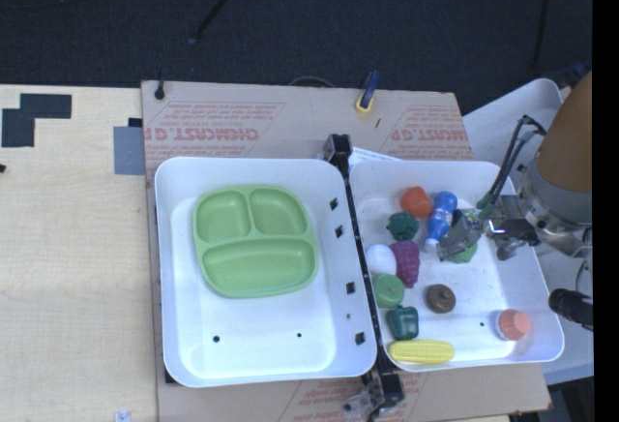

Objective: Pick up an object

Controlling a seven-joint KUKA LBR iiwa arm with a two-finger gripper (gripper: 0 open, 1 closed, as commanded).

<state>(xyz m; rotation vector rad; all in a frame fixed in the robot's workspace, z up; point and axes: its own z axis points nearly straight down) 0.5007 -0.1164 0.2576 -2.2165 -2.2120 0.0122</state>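
Printed red lettering (215, 133) on the cardboard under the two bins read upside down and could not be made out for certain. The left bin (184, 314) held one green divided plate (255, 241). The right bin (542, 338) held about ten small toys, including one corn cob (422, 351) at six o'clock. The arm entered from three o'clock, its gripper (462, 238) low over a green toy (466, 252); its grip could not be told.
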